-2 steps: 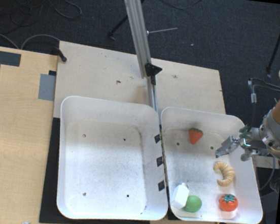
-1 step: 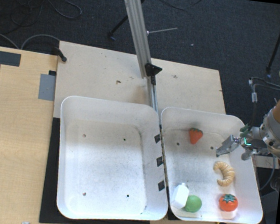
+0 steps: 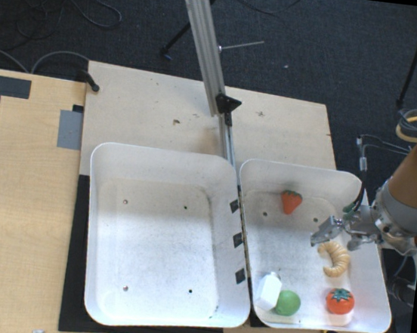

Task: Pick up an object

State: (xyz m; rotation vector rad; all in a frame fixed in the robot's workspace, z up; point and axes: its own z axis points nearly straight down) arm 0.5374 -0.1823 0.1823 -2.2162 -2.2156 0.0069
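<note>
A: Which object is the likely target?

B: The croissant (image 3: 334, 258), I'd judge. It lies in the right bin (image 3: 321, 177) near the far right wall, and the gripper (image 3: 335, 230) hangs just above its upper end.

A: Is the gripper holding it?

B: No. The fingers look spread, with nothing between them; the croissant rests on the bin floor.

A: What else is close?

B: A tomato (image 3: 340, 301) just below, a green ball (image 3: 288, 303) touching a white block (image 3: 269, 289) in the near corner, and a strawberry (image 3: 290, 202) well apart. The spacing leaves room for a descent.
</note>
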